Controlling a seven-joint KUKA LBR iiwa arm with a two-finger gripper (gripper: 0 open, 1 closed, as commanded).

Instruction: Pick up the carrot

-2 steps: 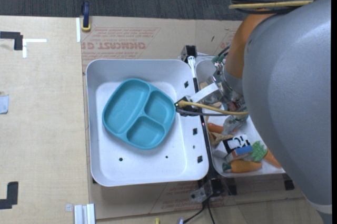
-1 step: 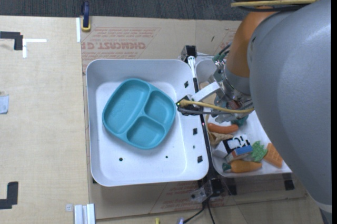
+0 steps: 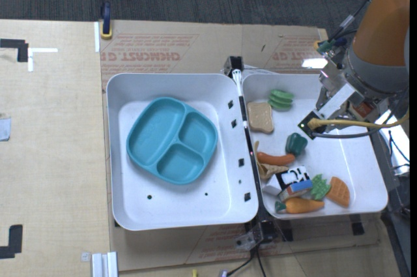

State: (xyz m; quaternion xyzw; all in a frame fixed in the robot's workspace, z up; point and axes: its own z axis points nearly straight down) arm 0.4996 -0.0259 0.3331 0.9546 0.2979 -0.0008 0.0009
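The carrot (image 3: 338,191), orange with a green leafy top, lies at the front right of the right bin (image 3: 371,158). Another long orange piece (image 3: 303,205) with a green end lies just to its left against the front wall. My gripper (image 3: 340,89) hangs over the back right part of that bin, well behind the carrot and apart from it. The wrist hides most of the gripper.
The right bin also holds a green ridged piece (image 3: 282,99), a bread slice (image 3: 260,116), a dark green pepper (image 3: 296,143), a sausage (image 3: 276,158) and a black-and-white block (image 3: 292,176). A blue divided plate (image 3: 172,140) lies in the left bin (image 3: 117,158).
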